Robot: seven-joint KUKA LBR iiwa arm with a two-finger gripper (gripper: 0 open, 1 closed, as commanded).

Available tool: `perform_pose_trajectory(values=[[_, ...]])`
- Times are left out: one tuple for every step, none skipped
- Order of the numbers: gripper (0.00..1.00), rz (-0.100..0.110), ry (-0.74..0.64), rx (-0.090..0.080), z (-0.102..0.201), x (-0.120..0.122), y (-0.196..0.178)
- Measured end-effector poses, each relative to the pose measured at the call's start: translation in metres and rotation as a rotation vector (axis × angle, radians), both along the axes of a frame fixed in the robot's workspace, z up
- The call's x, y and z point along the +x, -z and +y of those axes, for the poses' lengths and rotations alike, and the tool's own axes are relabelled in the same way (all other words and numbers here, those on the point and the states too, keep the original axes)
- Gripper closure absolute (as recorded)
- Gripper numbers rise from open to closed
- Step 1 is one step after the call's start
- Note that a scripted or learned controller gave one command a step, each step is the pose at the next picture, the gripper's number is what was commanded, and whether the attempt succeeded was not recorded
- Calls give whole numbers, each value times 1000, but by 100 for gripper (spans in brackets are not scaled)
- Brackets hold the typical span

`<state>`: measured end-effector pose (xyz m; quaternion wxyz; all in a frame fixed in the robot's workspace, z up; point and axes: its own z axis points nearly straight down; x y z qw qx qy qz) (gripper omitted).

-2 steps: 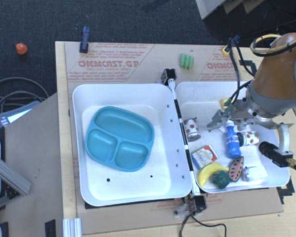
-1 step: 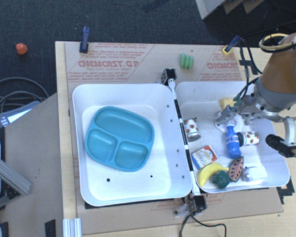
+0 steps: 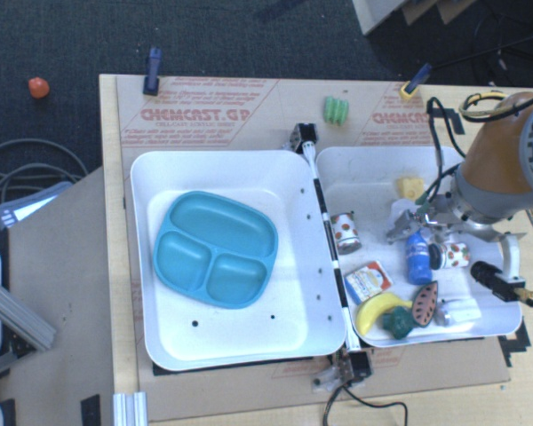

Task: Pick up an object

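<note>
From the single overhead view, the gripper [image 3: 424,223] hangs low over the right bin [image 3: 373,162], its grey wrist and orange band coming in from the right edge of the scene, and whether it is released or clenched cannot be told, since the arm's own body and cabling cover that part. Directly below the tool, almost touching it by the look of things, stands a blue bottle [image 3: 418,258], which seems the likeliest target simply because the tool is centred above its top. Just to the right of the bottle lies a small spotted white can [image 3: 456,256]; a similar spotted can [image 3: 344,232] sits to the tool's left near the bin's dividing wall. Above and slightly left of the tool rests a pale yellow block [image 3: 411,187]. Further below the tool the clutter thickens: a white snack packet [image 3: 368,281], a banana [image 3: 379,310] with a dark green lump [image 3: 397,324] against it, a brown speckled piece [image 3: 424,303] and a white tube [image 3: 460,311], all crowded toward the bin's near corner, probably because loose things slide and gather there. Well to the tool's left, the left bin [image 3: 151,185] holds a blue divided plate [image 3: 215,248]. Both bins sit on a cardboard-covered bench [image 3: 204,114] printed with red lettering, a green ribbed toy [image 3: 336,110] lying on it beyond the bins, with dark carpet [image 3: 62,25] around and a small orange ball [image 3: 38,86] on it.
</note>
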<state>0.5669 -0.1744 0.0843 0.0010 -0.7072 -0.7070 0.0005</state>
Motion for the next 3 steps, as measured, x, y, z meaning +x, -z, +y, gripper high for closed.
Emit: perform_pose_trajectory(values=[[100,-3,0,-1,0,1,-10],[0,-3,0,-1,0,1,-10],[100,-5,1,-2,0,1,-20]])
